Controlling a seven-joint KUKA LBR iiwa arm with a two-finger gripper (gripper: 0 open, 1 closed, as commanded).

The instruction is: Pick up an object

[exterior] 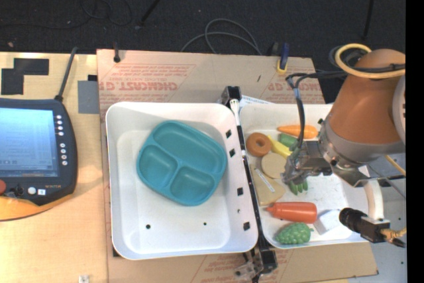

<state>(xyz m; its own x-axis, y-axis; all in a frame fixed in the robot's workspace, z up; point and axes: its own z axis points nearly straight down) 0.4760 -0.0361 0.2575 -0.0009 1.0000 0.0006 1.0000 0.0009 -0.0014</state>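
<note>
My gripper hangs low over the middle of the right bin, with the arm coming in from the right. Directly under and beside it lie a tan round slice and a small green piece. A brown doughnut sits to its upper left. Behind it are an orange carrot and a yellow-green piece. Nearer the front edge lie a red-orange sausage and a green bumpy cluster. I see nothing lifted off the bin floor.
The left bin holds a teal divided plate, tilted against its floor. A handheld screen unit lies on the bench at far left. Cardboard lines the bench under both bins.
</note>
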